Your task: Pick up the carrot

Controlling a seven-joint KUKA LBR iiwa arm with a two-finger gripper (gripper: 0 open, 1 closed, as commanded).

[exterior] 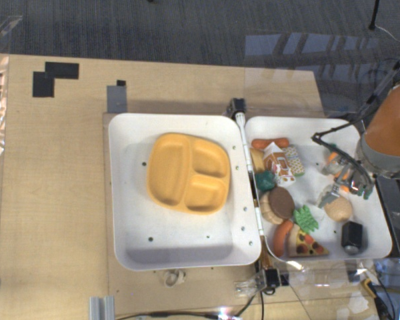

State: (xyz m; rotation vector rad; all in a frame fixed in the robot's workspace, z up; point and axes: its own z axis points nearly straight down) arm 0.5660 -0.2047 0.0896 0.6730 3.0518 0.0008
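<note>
The carrot (pixel 269 143) lies at about 11 o'clock in the right bin (pixel 380 242), near the wall it shares with the left bin (pixel 130 245); its long axis runs almost from 9 to 3 o'clock, but which end is the tip I cannot tell. The claw (pixel 339 187) hangs at 3 o'clock of this bin, beside a bread roll (pixel 339 210), well apart from the carrot, and I cannot tell its state. A yellow tray (pixel 189 172) rests in the left bin.

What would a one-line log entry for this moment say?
end effector: over right bin, above bun | carrot: lying among toys, not gripped | yellow tray: left bin
</note>
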